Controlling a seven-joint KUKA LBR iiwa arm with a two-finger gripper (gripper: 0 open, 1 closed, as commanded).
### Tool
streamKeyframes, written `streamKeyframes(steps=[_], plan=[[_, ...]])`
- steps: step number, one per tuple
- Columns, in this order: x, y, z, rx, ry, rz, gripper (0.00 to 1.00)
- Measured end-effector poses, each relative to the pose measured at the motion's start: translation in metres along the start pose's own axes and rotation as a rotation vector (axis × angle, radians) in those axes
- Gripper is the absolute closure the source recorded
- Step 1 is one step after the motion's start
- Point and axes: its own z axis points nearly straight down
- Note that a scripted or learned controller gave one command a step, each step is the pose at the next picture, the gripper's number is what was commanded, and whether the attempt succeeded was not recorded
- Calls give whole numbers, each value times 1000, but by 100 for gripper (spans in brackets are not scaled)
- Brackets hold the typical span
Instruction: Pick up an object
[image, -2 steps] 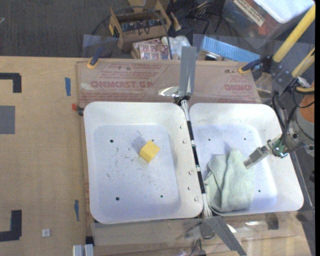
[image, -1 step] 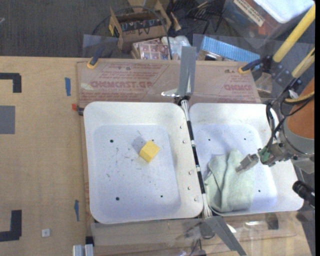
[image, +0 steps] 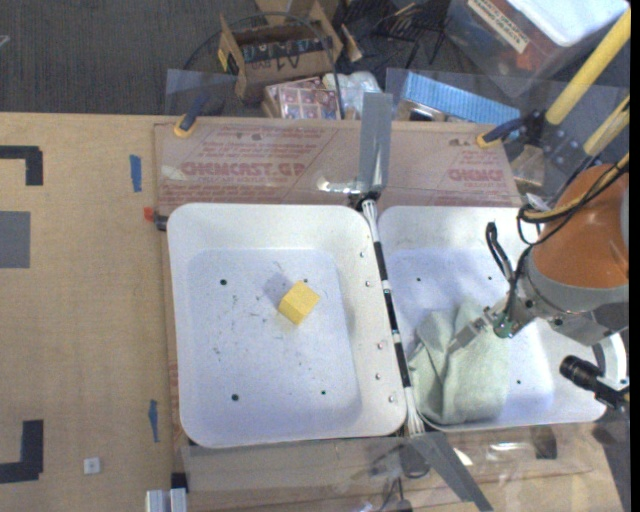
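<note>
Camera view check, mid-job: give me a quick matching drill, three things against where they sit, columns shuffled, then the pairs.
Things:
1. yellow block
2. pale green cloth
3. hand

Places:
A. right bin, crumpled against its left wall
B. left bin, near the middle of the floor
C. over the right bin, at the cloth's upper right edge

Pairs: 1-B, 2-A, 3-C

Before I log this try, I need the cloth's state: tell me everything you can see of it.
The cloth is a pale green-grey piece of soft fabric, crumpled and folded rather than spread flat. It lies in the right bin, in the near left corner, pressed against the wall next to the left bin. The end effector is at its upper right edge; whether it grips the fabric cannot be told.
</note>
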Motion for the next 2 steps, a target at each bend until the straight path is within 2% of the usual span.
streamKeyframes(steps=[1,2], plan=[[-42,-64,-106,-3,-7,-317,0],[-59,-74,-305,-3,-8,-544,0]])
